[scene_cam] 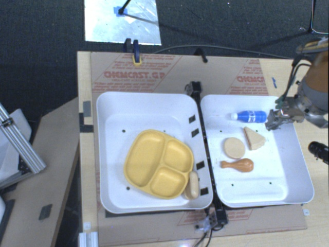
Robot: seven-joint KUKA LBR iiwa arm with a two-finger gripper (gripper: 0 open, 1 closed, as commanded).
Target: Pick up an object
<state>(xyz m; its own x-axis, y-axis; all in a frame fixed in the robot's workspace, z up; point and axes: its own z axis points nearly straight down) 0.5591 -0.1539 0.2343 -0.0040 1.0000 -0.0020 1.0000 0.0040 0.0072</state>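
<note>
The right bin (pixel 295 187) holds a blue bottle (pixel 250 117) lying on its side, a pale wedge of cheese (pixel 254 138), a round tan biscuit (pixel 234 148) and a brown chicken drumstick (pixel 238 164). My gripper (pixel 274 120) hangs at the bin's upper right, just right of the bottle's blue end and above the cheese wedge. Nothing shows between its fingers. The left bin (pixel 110 138) holds a yellow divided tray (pixel 159 163) with a beige bread roll (pixel 193 184) against its lower right corner.
A black divider strip (pixel 202 138) runs between the two bins. A blue and yellow clamp (pixel 134 51) sits at the bench's back edge. A metal frame (pixel 20 143) stands at the left.
</note>
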